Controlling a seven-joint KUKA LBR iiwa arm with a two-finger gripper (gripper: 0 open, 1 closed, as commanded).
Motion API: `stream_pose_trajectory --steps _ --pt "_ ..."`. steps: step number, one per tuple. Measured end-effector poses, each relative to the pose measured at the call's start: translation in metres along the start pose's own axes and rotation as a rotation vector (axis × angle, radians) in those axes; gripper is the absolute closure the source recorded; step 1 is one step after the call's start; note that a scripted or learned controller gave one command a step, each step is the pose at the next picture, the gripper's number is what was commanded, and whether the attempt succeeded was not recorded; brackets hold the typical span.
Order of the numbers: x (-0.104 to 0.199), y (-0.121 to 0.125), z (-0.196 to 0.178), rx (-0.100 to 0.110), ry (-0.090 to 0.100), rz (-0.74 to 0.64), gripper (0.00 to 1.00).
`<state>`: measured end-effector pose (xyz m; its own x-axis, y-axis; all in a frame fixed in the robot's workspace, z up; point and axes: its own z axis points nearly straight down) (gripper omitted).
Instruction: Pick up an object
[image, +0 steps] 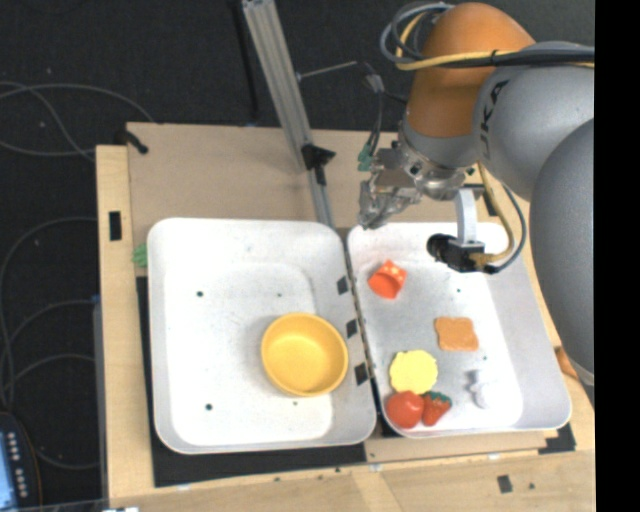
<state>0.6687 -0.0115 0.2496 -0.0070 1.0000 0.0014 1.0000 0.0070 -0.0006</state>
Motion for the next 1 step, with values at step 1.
stream_pose_trajectory --steps 1 --pt "0.0531 -0.0011 -0.0084 -0.003 0.002 -0.001 1.00"
